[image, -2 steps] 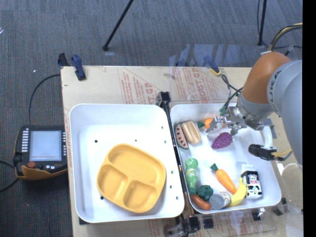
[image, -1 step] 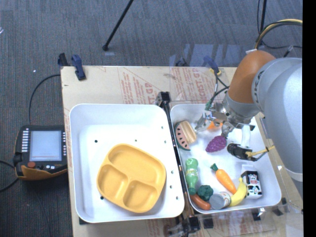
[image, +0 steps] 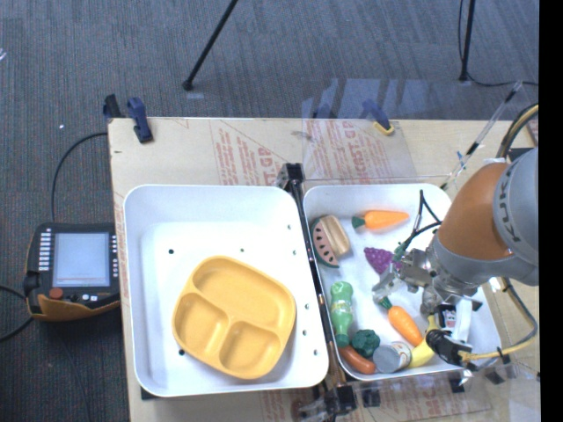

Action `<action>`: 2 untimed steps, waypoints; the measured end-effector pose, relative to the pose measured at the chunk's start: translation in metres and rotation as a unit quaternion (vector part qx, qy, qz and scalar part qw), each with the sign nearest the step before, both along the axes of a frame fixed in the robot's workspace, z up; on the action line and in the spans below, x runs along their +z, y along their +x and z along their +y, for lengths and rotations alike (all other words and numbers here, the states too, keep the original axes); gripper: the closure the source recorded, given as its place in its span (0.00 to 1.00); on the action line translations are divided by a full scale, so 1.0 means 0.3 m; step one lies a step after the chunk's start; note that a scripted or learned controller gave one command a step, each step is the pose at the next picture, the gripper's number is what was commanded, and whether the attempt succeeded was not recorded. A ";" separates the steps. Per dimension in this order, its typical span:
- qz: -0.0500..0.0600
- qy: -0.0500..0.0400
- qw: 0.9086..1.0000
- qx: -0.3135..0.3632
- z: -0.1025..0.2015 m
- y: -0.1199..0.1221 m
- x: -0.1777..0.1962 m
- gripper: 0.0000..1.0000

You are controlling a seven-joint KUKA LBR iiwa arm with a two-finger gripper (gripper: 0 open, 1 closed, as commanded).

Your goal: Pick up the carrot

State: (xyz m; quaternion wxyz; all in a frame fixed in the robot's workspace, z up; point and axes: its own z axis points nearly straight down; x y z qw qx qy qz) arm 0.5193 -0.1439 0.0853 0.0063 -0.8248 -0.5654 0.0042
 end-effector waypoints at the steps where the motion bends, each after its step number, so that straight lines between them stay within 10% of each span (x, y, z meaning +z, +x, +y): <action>1: -0.001 0.000 0.999 -0.035 0.137 -0.153 0.000 0.00; 2: -0.004 0.000 0.999 -0.040 0.130 -0.144 0.034 1.00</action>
